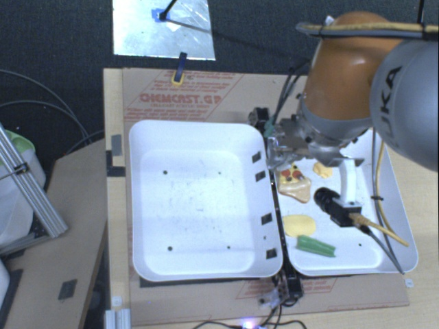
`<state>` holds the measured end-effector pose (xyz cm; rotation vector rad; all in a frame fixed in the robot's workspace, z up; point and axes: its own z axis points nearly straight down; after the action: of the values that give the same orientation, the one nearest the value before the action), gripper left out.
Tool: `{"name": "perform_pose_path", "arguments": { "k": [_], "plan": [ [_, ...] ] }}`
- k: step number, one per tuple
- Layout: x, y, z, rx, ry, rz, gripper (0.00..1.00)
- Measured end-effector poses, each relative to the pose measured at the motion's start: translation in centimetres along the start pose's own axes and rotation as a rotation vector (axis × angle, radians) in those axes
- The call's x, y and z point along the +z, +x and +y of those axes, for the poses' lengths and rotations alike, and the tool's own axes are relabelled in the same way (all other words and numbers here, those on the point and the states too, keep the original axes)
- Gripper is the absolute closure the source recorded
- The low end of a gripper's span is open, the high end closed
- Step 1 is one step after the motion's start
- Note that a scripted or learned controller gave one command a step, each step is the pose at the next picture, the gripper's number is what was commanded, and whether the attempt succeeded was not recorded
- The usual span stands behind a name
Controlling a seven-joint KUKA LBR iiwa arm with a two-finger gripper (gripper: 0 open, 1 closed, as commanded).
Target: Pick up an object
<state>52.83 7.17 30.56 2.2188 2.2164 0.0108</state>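
Flat tan pizza-slice toy with red spots [295, 184] lies in right white bin [370, 251], just below gripper [282, 156]. Can't tell if gripper is open or closed. Toy looks light, stiff, likely slippery; pinch across its narrow edges.

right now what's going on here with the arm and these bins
A grey and orange robot arm reaches in over the right bin, its gripper low beside a pizza-slice toy. A yellow disc, a green piece and a small yellow piece also lie in that bin. Nothing can be seen held.
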Motion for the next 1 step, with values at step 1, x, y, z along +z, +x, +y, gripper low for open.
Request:
{"name": "perform_pose_path", "arguments": {
  "k": [1],
  "plan": [
    [-4.39,1.88,-3.67,-0.008,0.004,0.001,1.00]
  ]
}}
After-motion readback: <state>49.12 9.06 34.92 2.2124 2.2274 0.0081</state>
